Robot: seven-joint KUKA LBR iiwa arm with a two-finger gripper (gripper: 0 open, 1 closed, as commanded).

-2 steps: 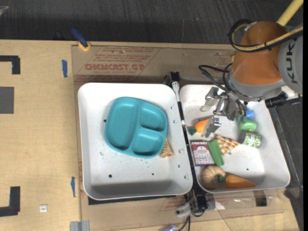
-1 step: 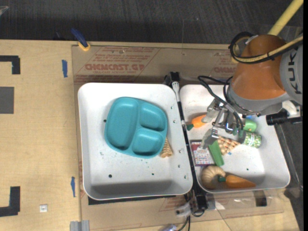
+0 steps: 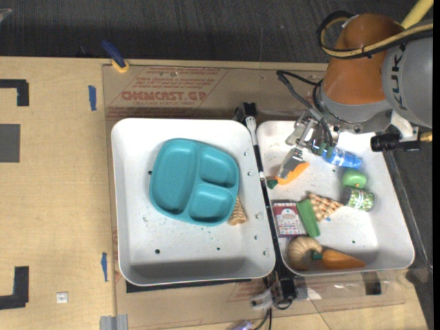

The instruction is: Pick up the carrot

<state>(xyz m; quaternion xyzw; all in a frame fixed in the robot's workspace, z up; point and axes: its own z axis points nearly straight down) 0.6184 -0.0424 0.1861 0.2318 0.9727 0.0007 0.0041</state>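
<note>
Reaching into the right bin (image 3: 395, 205) from two o'clock, the pincer (image 3: 297, 158) hangs just above the carrot (image 3: 293, 174), which lies slanted at the bin's nine o'clock side, near the wall by the left bin (image 3: 130, 205). Whether the pincer is spread or closed cannot be told, and no hold on the carrot shows. A good grasp would straddle the carrot's middle, across its width, clear of that wall.

two white bins (image 3: 130, 205), one blue plate (image 3: 194, 181), two carrots (image 3: 292, 174)
</note>
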